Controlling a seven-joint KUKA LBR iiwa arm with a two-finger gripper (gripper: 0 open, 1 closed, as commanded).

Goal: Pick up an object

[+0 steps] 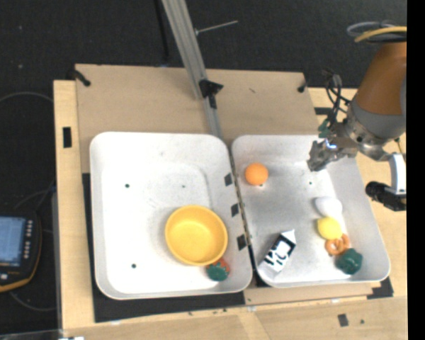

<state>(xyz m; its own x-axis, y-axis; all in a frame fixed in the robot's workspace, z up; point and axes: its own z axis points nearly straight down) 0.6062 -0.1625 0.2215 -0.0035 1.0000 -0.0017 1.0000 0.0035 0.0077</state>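
We read the gripper (319, 160) as poised above the right bin (287, 190), right of the orange ball (256, 174), the nearest pickable object. We cannot tell its opening; nothing shows held.

The bench (142, 101) looks like matt, light brown board, smooth and unvarnished. Both white bins, left (127, 168) and right (354, 190), look like smooth moulded plastic with a dull sheen and faint dark speckling. The yellow bowl (195, 234) in the left bin is smooth, slightly glossy plastic. The orange ball (256, 174) appears matt. The small black-and-white carton (278, 251) looks like printed card. The slanted pole (188, 44) at upper centre is brushed grey metal. The arm (379, 94) at the right has a satin orange and grey shell; the tool (320, 156) looks like dark metal.
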